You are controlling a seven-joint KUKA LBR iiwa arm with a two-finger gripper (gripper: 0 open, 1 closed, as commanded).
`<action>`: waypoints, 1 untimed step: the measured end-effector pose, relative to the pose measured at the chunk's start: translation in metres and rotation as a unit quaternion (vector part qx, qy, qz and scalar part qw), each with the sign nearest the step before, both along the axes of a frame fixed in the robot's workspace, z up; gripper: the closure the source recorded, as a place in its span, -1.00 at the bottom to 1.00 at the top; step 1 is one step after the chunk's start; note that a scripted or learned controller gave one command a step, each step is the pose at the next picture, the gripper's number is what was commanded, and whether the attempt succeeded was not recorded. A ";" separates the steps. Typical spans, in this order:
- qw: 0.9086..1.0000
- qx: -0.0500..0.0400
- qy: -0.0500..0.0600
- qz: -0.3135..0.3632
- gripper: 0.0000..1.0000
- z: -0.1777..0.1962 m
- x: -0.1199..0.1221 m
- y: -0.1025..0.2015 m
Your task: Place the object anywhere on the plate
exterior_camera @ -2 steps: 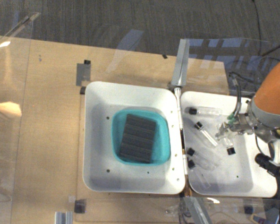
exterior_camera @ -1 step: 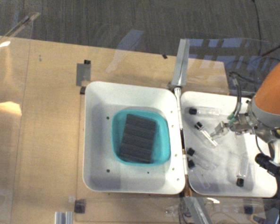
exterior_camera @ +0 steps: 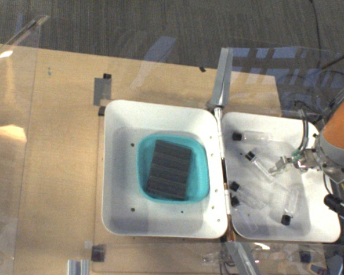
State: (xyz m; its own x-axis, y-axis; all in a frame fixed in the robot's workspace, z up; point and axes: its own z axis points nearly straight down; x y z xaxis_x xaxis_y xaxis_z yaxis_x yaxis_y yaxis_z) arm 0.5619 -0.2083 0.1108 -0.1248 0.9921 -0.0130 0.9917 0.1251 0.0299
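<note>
The square teal plastic plate [exterior_camera: 200,165] sits in the middle of the left white bin [exterior_camera: 118,160], and a dark grey ribbed rectangular block [exterior_camera: 170,169] lies flat across its centre, so the plate's target area is already partly covered. The right white bin [exterior_camera: 323,227] serves as the pick side: several clear plastic tubes with black caps [exterior_camera: 251,157] lie scattered loose on its floor, well apart from the plate and separated from it by the two bins' touching rims. Any of these looks to be the object to carry over. The end effector [exterior_camera: 288,164] hangs low over the right bin among the tubes, near one of them. Whether it is spread or closed, and whether it grips a tube, cannot be told; glare and the tubes' transparency blur that spot. Both bins rest on the pale wooden surface [exterior_camera: 53,173].
</note>
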 end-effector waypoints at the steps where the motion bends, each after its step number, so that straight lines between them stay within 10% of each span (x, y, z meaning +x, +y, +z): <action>1: 1.000 0.003 0.009 -0.013 -1.00 0.226 0.004 0.003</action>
State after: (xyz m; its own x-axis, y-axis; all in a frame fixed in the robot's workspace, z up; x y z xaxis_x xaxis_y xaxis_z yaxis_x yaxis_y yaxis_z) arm 0.5661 -0.2051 0.3371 -0.0984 0.9951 -0.0057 0.9951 0.0985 0.0118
